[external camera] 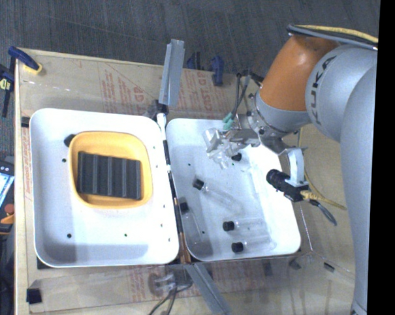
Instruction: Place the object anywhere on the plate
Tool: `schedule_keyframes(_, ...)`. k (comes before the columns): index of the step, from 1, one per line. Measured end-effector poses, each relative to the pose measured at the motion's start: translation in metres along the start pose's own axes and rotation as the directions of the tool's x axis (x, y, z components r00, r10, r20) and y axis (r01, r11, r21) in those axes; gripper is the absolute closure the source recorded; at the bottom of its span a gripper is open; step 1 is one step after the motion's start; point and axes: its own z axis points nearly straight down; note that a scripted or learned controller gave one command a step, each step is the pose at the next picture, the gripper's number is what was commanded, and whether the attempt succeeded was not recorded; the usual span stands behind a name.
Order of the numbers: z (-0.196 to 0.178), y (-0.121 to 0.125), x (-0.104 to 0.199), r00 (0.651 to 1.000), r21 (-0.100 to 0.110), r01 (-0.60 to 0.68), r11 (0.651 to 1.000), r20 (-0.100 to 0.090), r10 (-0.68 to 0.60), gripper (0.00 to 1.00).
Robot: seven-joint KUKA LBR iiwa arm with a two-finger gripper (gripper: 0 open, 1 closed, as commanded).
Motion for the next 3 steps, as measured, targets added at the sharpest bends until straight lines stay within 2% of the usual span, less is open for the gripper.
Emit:
schedule_keyframes(1, 0.003, 0.051, 0.053, 0.979, 0.0, 0.203, 0.979, 0.0, -0.203, 1.0)
schedule_keyframes(2, 0.048, 0.06, 0.108, 0.919, 0.003, 0.395, 0.919, -0.001, -0.395, 1.0)
schedule_keyframes(3, 0.048, 0.024, 0.119, 0.874, 0.003, 0.485, 0.874, -0.002, -0.485, 1.0)
